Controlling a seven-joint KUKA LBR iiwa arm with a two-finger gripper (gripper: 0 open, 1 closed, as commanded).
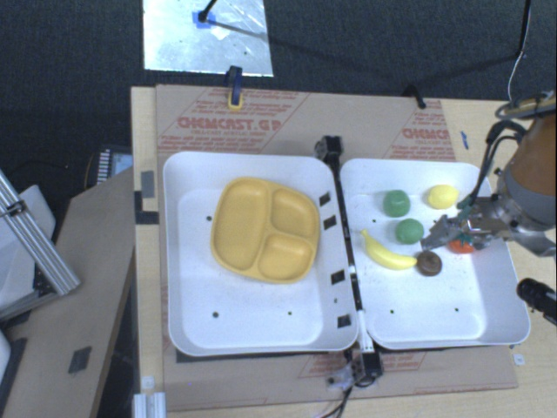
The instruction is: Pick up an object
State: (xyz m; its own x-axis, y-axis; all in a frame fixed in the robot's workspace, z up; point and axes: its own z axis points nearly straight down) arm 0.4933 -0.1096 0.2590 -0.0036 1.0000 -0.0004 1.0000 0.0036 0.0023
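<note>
From the overhead camera view we see two shallow white bins side by side on the bench. The left white bin (187,320) holds a yellow plastic divided tray (264,229), lying flat near its middle. The right white bin (452,320) holds the small candidates for picking: two green round pieces, one (396,203) above the other (409,230), a yellow lemon-shaped piece (442,196) near the far wall, a yellow toy banana (387,253), a brown round disc (429,264) just beside the banana's right end, and a small red-orange piece (461,246).

The grey arm reaches in from the right, and its two-finger gripper (439,236) sits low in the right bin, near the lower green piece and the brown disc, with the red-orange piece beside it. Nothing is visibly lifted. Whether the gripper is spread or pressed together, we cannot tell at this size.

We judge the task barely underway: the approach looks made, but grasping and lifting remain.
</note>
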